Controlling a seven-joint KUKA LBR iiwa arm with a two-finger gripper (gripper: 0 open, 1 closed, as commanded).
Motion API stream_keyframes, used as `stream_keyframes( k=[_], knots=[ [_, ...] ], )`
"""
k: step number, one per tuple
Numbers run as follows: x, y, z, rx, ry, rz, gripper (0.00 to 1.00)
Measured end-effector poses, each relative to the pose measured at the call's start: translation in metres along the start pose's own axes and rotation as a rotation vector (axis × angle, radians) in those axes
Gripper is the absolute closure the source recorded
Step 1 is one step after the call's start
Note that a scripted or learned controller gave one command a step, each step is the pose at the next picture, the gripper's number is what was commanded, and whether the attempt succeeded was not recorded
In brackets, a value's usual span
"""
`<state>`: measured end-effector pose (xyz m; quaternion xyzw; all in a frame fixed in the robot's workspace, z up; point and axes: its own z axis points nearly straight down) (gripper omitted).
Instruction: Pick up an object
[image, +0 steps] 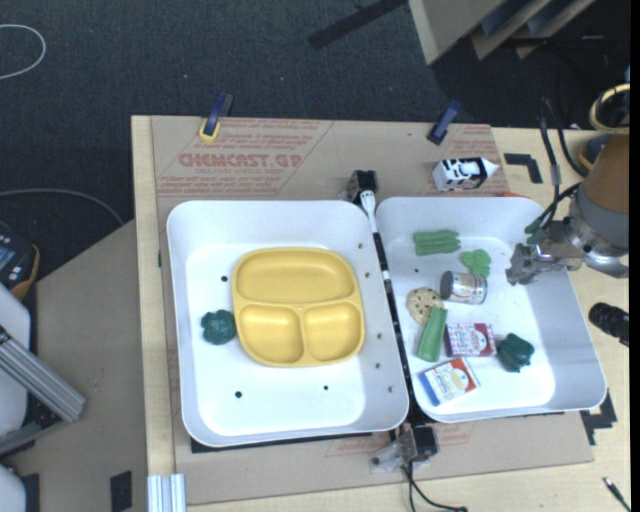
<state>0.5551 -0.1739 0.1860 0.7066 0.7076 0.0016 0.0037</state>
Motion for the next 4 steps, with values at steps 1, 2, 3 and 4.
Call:
stream_keyframes(
  k=[1,2,3,4],
  knots=[
    [0.000,0.002,-0.042,0.000,0.000,0.000,1.00],
    [0.048,0.011,-0.045,0.003,0.002,-0.004,1.00],
    [0.098,0.004,-0.035,0.011,0.005,-0.003,1.00],
    [0.161,0.005,-0.044,0.006,0.006,-0.006,1.00]
  ],
)
